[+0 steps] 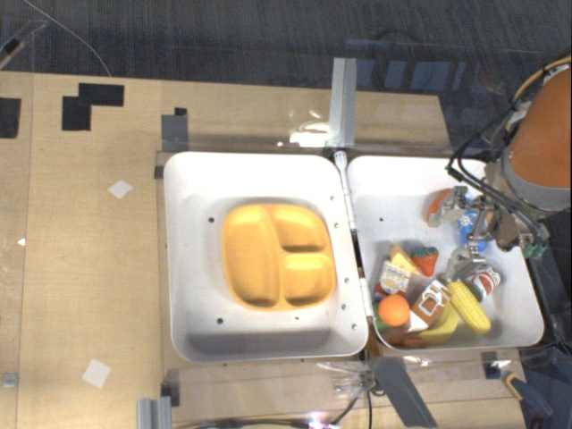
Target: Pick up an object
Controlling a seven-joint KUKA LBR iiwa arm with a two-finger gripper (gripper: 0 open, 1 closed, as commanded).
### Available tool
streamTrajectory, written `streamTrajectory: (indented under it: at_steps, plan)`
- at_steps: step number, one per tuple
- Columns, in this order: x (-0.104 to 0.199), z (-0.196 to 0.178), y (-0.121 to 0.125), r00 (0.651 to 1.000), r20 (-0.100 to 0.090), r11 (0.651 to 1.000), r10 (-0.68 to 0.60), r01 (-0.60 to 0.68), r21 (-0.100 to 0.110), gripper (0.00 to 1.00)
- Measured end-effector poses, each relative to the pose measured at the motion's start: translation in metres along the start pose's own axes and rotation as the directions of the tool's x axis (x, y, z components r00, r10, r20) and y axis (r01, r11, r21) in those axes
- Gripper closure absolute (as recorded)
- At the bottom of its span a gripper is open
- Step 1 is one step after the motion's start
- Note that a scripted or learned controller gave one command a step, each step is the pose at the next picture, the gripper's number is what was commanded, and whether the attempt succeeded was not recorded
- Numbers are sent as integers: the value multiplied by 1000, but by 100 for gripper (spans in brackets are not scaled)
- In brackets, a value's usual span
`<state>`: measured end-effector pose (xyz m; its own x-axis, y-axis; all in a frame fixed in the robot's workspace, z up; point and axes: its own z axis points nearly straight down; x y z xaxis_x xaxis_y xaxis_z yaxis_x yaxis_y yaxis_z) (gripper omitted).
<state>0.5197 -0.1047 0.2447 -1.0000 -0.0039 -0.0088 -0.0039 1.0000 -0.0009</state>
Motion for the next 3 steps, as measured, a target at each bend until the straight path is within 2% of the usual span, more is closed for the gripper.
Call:
streamTrajectory:
  at_steps: [1,2,3]
  plan:
    - [-1,102,-41,934,-7,934,358,-358,1,0]
    - [-77,157,-43,618,3,618,786,-786,-2,0]
    - [-98,157,-3,342,0,342,940,-940,-2,0]
